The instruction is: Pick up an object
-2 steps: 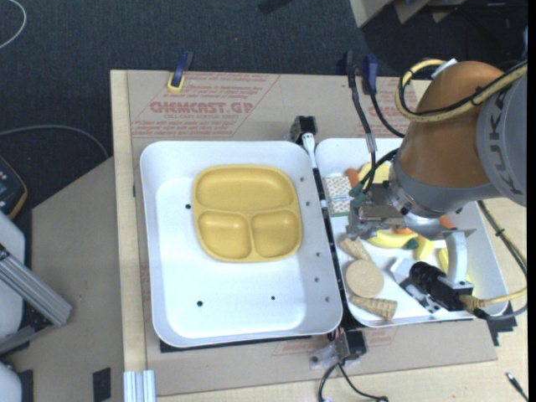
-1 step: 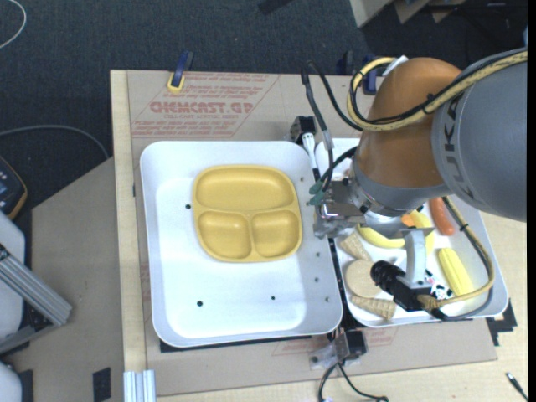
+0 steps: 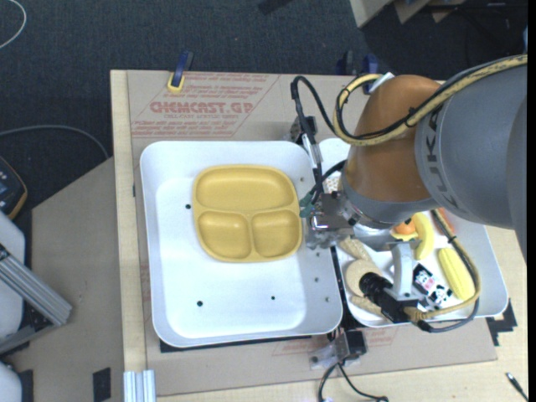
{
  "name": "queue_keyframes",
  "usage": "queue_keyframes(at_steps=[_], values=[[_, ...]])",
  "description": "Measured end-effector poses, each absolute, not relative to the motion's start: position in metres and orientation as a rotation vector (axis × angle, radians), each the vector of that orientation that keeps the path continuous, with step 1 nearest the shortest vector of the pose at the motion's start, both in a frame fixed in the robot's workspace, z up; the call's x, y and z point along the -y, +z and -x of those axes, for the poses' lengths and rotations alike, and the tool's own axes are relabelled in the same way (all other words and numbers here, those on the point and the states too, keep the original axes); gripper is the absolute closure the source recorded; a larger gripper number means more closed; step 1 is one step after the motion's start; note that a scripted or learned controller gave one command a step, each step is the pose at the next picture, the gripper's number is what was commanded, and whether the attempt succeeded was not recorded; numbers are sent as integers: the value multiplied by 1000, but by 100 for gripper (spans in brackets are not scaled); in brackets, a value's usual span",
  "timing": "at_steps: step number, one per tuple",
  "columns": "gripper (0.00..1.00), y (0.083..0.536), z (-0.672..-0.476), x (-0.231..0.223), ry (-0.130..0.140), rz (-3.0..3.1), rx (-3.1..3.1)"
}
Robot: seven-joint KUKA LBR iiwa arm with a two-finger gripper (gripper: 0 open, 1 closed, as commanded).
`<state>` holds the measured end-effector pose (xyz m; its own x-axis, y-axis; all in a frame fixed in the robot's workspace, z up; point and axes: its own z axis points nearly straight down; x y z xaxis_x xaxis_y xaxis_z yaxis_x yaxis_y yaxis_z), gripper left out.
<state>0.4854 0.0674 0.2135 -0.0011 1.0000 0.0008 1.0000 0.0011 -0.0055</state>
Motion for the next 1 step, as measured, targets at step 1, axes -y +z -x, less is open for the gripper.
queue_keyframes(at_steps=[1], values=[[100, 234, -484, -63, -4, 2223, 2224]])
